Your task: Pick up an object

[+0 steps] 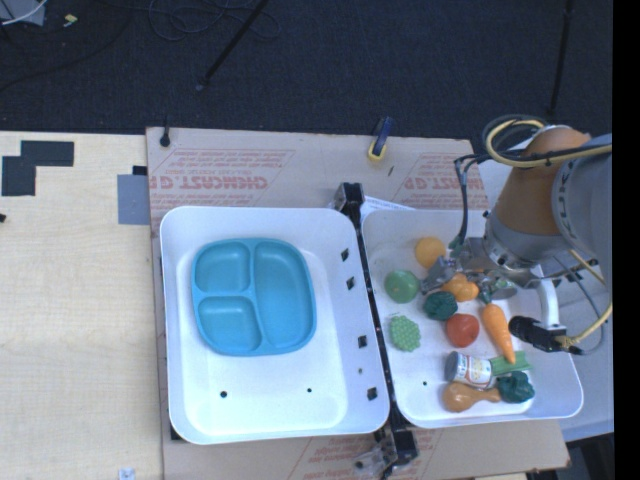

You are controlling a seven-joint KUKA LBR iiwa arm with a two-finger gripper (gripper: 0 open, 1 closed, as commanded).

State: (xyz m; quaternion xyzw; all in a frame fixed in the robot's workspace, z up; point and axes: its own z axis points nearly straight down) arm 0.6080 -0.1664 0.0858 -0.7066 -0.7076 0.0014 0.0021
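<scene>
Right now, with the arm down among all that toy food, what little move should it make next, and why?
Probably lower slightly and close on the small orange round toy: the gripper sits right over it in the right white bin, and nothing is visibly held. A dark green toy crowds it closely.

Divided plate (253, 297) in left bin (190, 388); toys (462, 330) in right bin (565, 393).

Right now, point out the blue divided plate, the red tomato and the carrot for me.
blue divided plate (253, 298): camera view, on the ridge between its compartments.
red tomato (462, 330): camera view, middle of its round top.
carrot (498, 329): camera view, middle of its orange body.
</scene>
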